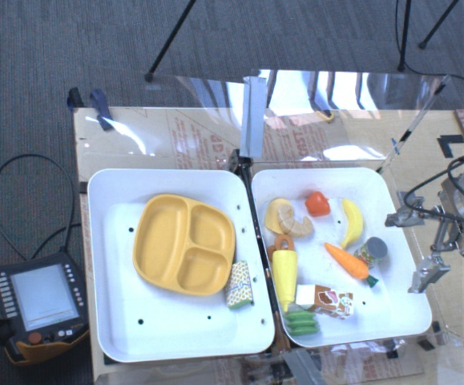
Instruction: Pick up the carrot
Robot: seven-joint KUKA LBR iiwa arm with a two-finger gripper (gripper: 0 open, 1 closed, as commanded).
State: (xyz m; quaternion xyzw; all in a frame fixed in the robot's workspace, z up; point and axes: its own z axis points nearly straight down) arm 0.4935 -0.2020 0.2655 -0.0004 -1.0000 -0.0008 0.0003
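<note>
Dark grey carpet surrounds a bench (175,135) that carries two shallow white bins side by side, seen from above at a slant. Beside the bench, on the floor at the view's lower left, lies a handheld control pendant (38,301) with a pale screen.

Inside the left bin (119,327) sits a yellow divided plate (184,244), and a small patterned packet (239,284) rests just past the plate's lower right corner.

Over in the right bin (392,311), the carrot (347,261) lies on its side near the middle, pointed end toward the upper left and green stub toward the lower right. It is crowded on several sides: a small tin can (373,251) sits just beside it on the right, a banana (352,221) lies just above, and a small carton (326,300) lies below. A red tomato-like piece (317,203), a pale pastry shape (288,219), a yellow bottle (284,271) and something green (301,322), perhaps pea pods, fill the bin's left half.

At the view's right edge, the gripper (436,251) hangs outside the bin's right rim, well apart from the carrot. Nothing is between its fingers, though how far apart they stand cannot be told from this angle.
</note>
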